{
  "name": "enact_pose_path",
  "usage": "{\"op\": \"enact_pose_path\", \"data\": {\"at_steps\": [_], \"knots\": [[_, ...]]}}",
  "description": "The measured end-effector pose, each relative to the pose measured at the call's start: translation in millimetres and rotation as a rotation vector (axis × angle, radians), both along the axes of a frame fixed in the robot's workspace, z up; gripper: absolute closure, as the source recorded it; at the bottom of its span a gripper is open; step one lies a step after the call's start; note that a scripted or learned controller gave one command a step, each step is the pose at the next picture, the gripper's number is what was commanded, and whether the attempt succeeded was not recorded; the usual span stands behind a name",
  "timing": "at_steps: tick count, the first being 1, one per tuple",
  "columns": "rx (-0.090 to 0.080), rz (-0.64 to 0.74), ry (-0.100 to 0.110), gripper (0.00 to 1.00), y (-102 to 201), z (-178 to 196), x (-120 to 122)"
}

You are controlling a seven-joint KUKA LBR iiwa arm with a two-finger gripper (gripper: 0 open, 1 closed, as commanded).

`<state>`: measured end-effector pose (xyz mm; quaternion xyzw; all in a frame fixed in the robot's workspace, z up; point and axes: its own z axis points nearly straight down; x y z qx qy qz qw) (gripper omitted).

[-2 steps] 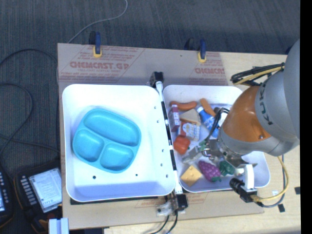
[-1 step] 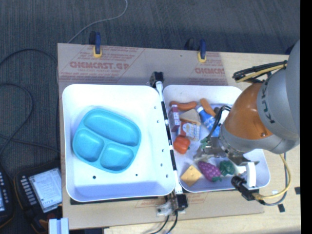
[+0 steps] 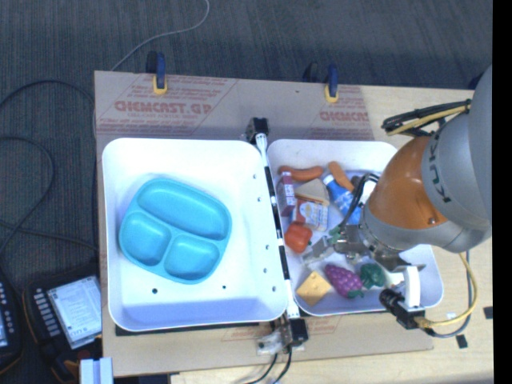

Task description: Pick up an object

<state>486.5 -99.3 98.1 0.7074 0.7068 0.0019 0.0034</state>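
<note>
Right bin [image 3: 416,298], lower right: mixed toy food; sausage [image 3: 306,172] lying left-right. End effector [image 3: 334,245] among items, finger state indeterminable. Left bin [image 3: 116,214]: blue tray [image 3: 175,229]. Cardboard-covered table [image 3: 108,106].

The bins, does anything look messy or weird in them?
Nothing looks broken or spilled. The toy food is jumbled in the right bin, where the gripper reaches in. The blue tray sits slightly crooked in the left bin.
</note>
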Motion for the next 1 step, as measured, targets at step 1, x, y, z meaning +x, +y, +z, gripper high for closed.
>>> {"op": "enact_pose_path", "data": {"at_steps": [1], "knots": [[0.0,0.0,0.0,1.0,-0.1,9.5,0.4]]}}
